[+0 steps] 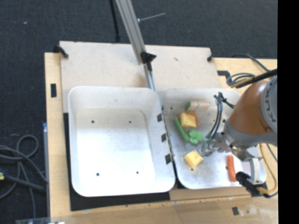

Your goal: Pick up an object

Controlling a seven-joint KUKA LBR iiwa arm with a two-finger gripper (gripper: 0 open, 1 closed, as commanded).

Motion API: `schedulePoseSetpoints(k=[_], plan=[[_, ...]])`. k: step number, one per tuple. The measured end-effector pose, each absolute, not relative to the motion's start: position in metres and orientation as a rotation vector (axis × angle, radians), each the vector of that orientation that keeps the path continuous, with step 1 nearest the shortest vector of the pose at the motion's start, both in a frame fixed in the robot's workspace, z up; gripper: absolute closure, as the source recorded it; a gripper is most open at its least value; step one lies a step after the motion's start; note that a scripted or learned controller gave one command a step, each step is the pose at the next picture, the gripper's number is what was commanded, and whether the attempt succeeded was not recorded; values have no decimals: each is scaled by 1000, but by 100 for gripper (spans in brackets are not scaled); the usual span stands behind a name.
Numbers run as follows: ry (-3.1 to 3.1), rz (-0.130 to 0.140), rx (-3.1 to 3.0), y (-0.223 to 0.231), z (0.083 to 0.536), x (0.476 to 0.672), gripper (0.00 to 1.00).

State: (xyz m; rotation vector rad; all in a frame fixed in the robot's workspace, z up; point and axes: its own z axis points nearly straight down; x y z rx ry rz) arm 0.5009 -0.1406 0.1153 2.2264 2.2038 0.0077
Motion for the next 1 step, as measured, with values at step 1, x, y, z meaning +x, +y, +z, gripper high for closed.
schedulePoseSetpoints(k=[1], plan=[[2219, 7, 2212, -142, 179, 507, 100]])
